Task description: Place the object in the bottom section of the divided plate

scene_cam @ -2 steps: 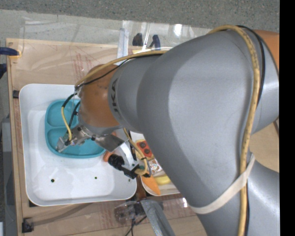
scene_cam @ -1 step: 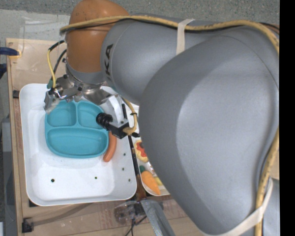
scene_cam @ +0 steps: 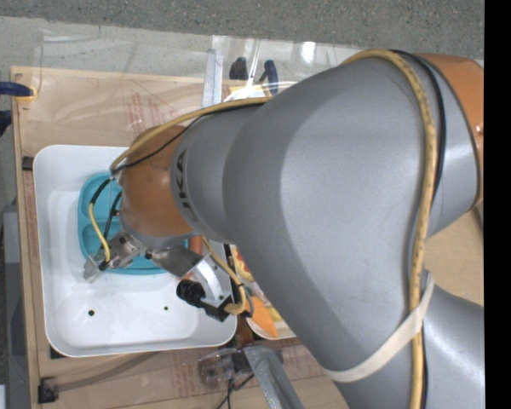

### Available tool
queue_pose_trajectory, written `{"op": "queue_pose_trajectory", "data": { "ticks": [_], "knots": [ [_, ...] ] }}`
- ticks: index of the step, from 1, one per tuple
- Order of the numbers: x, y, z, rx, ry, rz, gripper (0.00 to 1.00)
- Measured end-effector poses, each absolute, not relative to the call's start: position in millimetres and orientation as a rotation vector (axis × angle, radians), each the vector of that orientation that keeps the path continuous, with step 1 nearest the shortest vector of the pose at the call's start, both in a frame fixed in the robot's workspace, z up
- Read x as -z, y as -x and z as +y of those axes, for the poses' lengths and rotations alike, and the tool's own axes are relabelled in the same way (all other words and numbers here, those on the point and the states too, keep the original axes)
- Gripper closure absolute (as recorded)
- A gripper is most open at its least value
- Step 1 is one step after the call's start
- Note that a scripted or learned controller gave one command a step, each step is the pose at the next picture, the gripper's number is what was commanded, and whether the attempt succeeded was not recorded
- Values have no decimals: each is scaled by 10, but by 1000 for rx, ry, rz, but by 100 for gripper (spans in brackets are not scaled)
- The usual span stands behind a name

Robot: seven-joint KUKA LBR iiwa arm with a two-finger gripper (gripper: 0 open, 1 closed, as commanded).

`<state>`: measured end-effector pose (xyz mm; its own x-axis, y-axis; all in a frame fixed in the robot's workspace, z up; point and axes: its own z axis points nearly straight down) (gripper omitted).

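Observation:
The large grey arm with its orange band (scene_cam: 153,198) reaches in from the right and covers most of the view. A light blue divided plate (scene_cam: 95,211) lies in the left white bin (scene_cam: 60,313); just its left part peeks out from under the wrist. My gripper (scene_cam: 98,264) hangs over the plate's lower left rim, with metal finger parts poking out beneath the wrist. Whether anything sits between them is hidden. I cannot make out the object to be placed.
Some orange and white items (scene_cam: 260,313) show at the right bin's near edge under the arm. A blue clamp (scene_cam: 0,113) sits on the bench's far left edge. The left bin's white floor (scene_cam: 128,318) lies bare in front of the plate.

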<state>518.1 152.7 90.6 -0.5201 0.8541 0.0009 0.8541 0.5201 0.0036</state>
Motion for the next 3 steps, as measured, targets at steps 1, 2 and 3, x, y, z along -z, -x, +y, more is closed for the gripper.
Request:
{"op": "queue_pose_trajectory", "data": {
  "ticks": [1,2,3],
  "knots": [
    [-2455,-6010,1220,-1,-1809,2567,0],
    [-1152,-5354,1900,6,-1572,2723,0],
    [-3077,-5007,1848,-6,-2083,2351,0]
  ]
}}
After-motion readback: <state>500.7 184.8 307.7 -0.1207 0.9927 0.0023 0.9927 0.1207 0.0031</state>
